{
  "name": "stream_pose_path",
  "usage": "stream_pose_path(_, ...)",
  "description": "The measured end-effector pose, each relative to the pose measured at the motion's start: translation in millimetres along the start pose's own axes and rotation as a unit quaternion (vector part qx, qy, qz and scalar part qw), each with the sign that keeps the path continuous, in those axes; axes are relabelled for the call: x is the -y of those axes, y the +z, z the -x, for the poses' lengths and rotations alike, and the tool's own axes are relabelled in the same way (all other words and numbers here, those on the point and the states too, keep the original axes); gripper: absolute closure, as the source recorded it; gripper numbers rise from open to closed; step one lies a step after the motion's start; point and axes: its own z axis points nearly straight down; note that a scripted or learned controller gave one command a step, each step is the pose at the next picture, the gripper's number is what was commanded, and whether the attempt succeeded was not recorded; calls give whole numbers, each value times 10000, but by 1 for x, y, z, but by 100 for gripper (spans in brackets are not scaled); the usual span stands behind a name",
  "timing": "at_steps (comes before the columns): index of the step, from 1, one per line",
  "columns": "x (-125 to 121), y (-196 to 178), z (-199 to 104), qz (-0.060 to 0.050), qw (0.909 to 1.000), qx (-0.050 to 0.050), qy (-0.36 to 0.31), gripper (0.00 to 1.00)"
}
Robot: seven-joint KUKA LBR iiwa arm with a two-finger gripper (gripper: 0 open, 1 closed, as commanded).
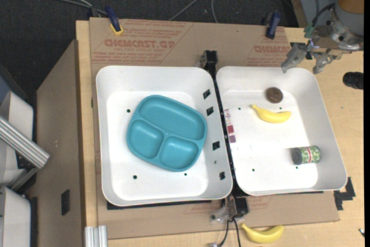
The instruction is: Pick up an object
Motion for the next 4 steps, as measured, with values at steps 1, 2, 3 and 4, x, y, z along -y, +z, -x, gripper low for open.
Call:
stream_pose_path(1,-2,-9,-1,69,10000,13,-15,0)
stream_pose_path(2,-6,53,-2,50,10000,8,-16,0)
stream_pose_path(3,-2,99,4,46,10000,8,-9,0)
stream_pose_path(4,-5,141,4,48,10000,7,-17,0)
